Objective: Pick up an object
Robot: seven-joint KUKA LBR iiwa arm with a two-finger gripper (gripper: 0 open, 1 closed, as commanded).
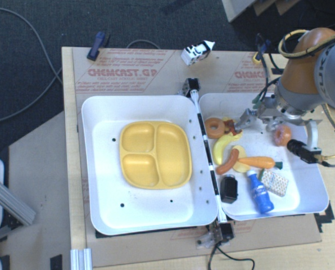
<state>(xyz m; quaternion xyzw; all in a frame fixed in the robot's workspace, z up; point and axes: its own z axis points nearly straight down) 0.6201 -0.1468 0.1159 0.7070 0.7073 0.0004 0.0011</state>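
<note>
The right bin (pixel 308 204) holds a doughnut (pixel 215 127), banana (pixel 223 146), sausage (pixel 228 161), carrot (pixel 257 162), blue bottle (pixel 260 192), black block (pixel 229 188), patterned packet (pixel 275 181) and a peach-coloured ball (pixel 281 134). The tool (pixel 271 117) hangs over that bin's far edge, just beside the ball; its grip cannot be told. The left bin (pixel 100 151) carries a yellow divided plate (pixel 155 154) at its centre.

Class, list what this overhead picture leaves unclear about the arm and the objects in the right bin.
1. End effector: the arm's wrist covers it, so its grip state is unreadable.
2. Peach-coloured object: partly hidden beside the arm; identity unclear.
3. Banana: the sausage crosses its lower end.
4. Blue bottle: label too small to read.
</note>
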